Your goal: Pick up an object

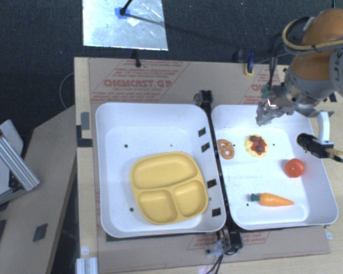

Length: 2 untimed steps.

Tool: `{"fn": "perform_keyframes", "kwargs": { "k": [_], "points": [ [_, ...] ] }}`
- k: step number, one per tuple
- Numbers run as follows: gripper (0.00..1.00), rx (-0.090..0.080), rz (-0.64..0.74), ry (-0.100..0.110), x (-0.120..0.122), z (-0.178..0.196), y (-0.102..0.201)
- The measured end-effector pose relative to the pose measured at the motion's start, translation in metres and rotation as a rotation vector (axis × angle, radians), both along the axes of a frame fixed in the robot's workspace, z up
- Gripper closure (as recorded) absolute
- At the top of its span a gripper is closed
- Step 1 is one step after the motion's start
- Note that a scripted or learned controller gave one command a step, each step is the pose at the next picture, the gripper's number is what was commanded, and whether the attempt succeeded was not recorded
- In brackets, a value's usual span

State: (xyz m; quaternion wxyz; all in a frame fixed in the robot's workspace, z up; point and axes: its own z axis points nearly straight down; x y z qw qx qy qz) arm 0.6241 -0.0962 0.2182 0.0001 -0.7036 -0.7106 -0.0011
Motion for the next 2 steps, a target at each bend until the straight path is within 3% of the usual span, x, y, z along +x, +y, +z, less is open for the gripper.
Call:
{"fn": "perform_keyframes", "kwargs": {
  "k": [2],
  "points": [
    [1.0,0.001,0.001,0.001,-0.033,0.019,0.1]
  ]
}}
